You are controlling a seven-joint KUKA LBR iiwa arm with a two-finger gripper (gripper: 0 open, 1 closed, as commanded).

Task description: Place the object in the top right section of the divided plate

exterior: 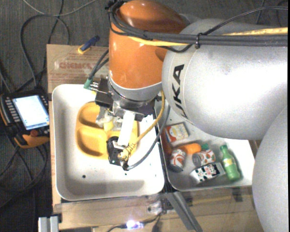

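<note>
Camera view. The gripper is seen low over the plate's bin, at the 3 o'clock edge of the yellow divided plate. It is masked by the wrist, so open or closed cannot be told.

A small pale-yellow piece is noted tight against the gripper at its 9 o'clock. It is judged possibly the object, but a hold cannot be confirmed.

The plate's long axis runs 12 to 6, and its 3 o'clock side is partly covered by the arm. Only a short shift is judged needed.

Bare bin floor is left at 6 o'clock, with the wall close at 9. The green bottle and carrot lie well apart in the second bin, at 4 o'clock.
</note>
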